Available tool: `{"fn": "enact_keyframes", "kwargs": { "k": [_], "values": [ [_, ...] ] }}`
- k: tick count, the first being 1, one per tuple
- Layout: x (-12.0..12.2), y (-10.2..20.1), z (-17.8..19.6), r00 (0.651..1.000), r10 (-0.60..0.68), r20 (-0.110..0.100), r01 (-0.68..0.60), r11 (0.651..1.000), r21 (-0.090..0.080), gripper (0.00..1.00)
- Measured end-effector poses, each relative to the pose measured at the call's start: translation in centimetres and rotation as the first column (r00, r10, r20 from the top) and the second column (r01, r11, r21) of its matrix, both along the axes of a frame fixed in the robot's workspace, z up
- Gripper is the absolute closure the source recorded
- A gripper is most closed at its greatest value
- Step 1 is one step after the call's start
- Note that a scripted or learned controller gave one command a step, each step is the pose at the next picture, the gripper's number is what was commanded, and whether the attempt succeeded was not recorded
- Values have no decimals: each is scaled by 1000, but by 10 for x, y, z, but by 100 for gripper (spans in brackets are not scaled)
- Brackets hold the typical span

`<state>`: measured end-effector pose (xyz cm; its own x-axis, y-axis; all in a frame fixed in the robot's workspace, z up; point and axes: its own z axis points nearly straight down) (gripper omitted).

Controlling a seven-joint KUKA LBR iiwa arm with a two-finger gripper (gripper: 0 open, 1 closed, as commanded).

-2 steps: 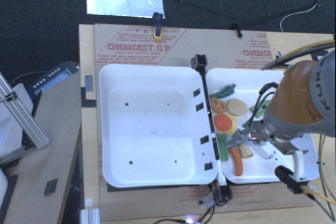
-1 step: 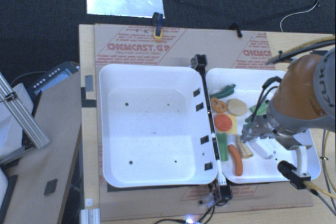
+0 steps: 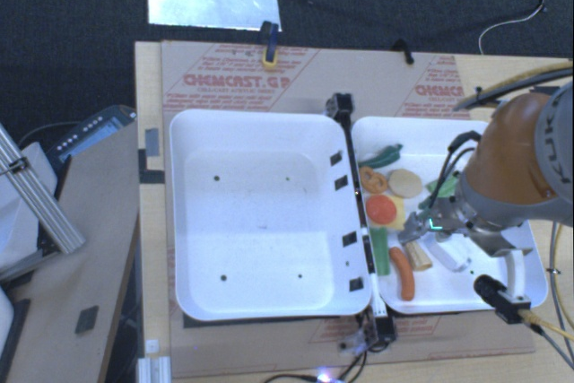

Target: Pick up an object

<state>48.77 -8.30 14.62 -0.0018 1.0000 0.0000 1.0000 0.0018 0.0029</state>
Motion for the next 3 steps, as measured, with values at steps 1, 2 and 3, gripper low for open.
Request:
{"fn": "enact_keyframes", "kwargs": {
  "k": [1,2,3],
  "values": [
    [5,-13,-41,1000,2,18,-2,1000,-5,0],
    [5,-12,-33,1000,2,18,-2,1000,-4,100],
    [86,13,43,1000,8,11,-8,1000,-2,100]
  ]
}}
